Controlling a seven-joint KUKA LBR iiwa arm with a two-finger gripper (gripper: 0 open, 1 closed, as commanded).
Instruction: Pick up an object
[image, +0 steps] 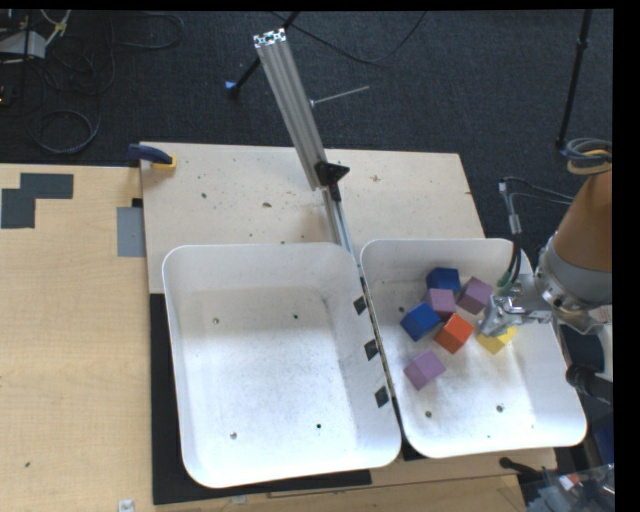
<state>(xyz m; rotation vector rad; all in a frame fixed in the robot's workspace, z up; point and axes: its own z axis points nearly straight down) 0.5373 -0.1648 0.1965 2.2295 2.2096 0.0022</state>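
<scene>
Presently, in the camera view, the arm is reaching into the right bin, its hand sitting low over the yellow block. Whether the hand is open or closed cannot be told. Nothing is seen lifted, so the pick is judged not yet done. Beside the yellow block, the orange block, two blue blocks and three purple blocks are lying loose. The left bin is sitting further beyond them.

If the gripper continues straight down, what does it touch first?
Probably the yellow block directly beneath the gripper, next to the orange block; depth is unclear from this view.
</scene>
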